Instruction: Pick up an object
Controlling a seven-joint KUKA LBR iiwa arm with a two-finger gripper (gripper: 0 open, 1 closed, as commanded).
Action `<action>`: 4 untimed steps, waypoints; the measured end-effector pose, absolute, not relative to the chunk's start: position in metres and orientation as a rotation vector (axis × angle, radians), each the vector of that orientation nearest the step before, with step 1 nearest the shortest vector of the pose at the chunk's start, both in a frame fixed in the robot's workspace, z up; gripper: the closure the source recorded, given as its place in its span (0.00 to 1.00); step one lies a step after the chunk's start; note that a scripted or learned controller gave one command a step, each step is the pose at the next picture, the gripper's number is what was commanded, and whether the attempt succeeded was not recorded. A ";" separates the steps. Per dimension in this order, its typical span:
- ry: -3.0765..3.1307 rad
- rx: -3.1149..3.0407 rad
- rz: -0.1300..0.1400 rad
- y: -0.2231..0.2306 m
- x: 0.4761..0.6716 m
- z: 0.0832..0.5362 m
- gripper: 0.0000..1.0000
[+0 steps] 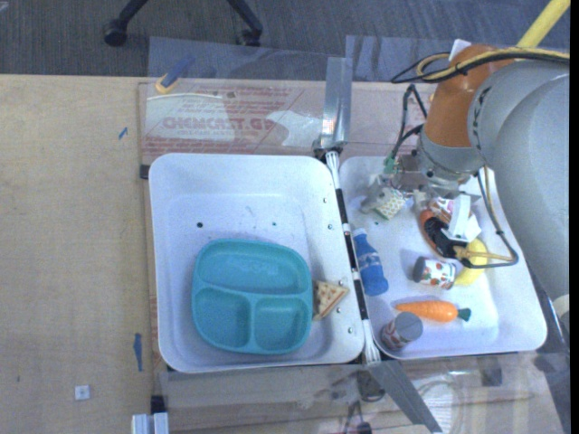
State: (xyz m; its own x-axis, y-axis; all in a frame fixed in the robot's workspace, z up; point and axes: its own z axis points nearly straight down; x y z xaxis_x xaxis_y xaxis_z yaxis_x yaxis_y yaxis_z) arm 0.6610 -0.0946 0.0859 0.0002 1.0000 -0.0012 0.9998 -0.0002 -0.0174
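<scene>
My gripper (384, 198) hangs low over the far left part of the right bin (516, 333), reaching in from the right under the orange-banded wrist. A small cream, dotted object (392, 207) lies right at its tip; whether it is held is unclear. In the same bin a blue bottle (369, 263) lies along the left wall. A small printed can (434, 272) lies on its side in the middle, and an orange carrot (430, 311) is in front of it. A dark-topped can (401, 330) stands at the near left corner.
The left bin (181, 188) holds a teal divided plate (251, 295) and a toast-like wedge (329, 297) against its right wall. A yellow piece (469, 273) sits beside the printed can. Bare bin floor lies behind the plate.
</scene>
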 end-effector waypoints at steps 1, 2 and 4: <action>-2.228 -2.218 0.005 -0.092 0.665 0.099 1.00; -2.229 -2.217 0.005 -0.091 0.665 0.098 0.00; -2.232 -2.217 -0.004 -0.090 0.655 0.087 0.00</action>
State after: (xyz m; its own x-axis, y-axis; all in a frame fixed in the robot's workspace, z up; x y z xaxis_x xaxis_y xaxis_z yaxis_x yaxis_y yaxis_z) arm 0.6553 -0.0899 0.0870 -0.0068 1.0000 -0.0014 1.0000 0.0068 0.0046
